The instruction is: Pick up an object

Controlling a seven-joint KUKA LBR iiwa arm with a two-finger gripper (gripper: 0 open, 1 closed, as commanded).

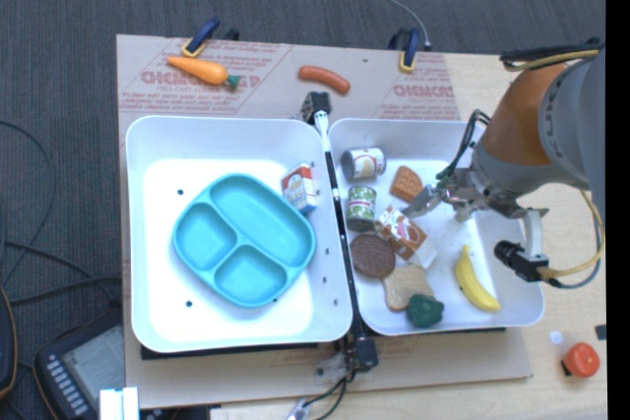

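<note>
My gripper (425,200) hangs low in the right bin (512,310), reaching in from the right. It sits just right of the orange-brown cracker (405,184) and just above the red-and-white box (402,233). Nothing shows held in it. Nearby lie a silver can (364,162), a green can (361,204), a brown round cookie (373,255), a beige bread slice (406,284), a dark green item (425,312) and a banana (474,278).
The left bin (157,310) holds a blue divided plate (243,239) and a small carton (300,189) at its right wall. A carrot (202,71) and a sausage (324,79) lie on the board behind the bins. An orange object (581,361) sits at the bench's right front.
</note>
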